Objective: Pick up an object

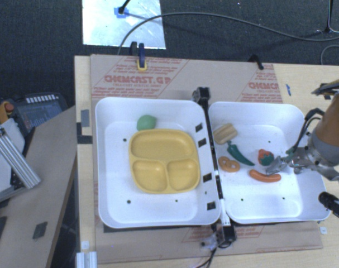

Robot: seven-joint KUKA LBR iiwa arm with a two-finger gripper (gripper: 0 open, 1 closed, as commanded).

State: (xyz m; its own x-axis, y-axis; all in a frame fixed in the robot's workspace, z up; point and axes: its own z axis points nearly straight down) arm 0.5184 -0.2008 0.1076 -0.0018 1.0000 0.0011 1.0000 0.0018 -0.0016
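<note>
hand [278,164] by seemingly smooth sausage [265,176]

Dark carpet floor [35,27] with a shiny metal sheet [123,15] — perhaps foil — and cables [242,22] behind a wooden bench [80,77].

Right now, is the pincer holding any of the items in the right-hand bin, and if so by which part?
It cannot be told. The pincer sits low in the right bin, between the red piece and the orange sausage; nothing is clearly between its tips.
</note>
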